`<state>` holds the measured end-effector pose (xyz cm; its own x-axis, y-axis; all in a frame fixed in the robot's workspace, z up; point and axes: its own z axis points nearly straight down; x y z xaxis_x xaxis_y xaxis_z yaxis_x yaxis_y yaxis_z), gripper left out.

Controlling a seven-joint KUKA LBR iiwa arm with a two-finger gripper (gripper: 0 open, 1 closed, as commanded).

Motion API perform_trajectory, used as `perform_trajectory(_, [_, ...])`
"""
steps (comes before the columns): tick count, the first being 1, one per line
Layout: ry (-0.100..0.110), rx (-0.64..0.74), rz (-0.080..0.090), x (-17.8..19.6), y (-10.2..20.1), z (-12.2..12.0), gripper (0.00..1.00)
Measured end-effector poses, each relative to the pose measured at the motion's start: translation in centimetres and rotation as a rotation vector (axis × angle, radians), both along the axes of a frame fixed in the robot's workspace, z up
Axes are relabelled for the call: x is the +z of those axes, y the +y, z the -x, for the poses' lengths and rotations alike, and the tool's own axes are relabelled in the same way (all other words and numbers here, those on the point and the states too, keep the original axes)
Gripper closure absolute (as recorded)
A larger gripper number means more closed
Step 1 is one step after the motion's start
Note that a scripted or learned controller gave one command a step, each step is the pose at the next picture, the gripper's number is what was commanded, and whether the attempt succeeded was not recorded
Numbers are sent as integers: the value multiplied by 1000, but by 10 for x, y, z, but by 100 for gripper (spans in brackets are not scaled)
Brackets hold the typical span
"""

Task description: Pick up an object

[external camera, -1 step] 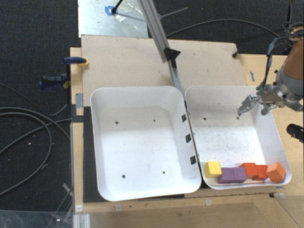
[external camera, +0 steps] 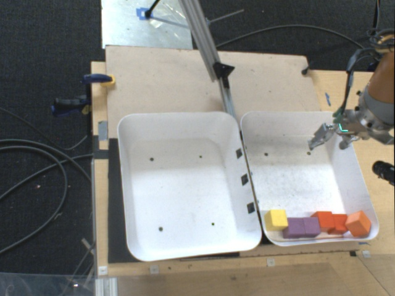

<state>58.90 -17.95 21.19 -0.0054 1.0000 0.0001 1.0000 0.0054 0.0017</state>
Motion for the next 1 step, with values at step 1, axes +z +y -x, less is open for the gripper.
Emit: perform_trajectory(1, [8,-4,-2,-70,20,29,0])
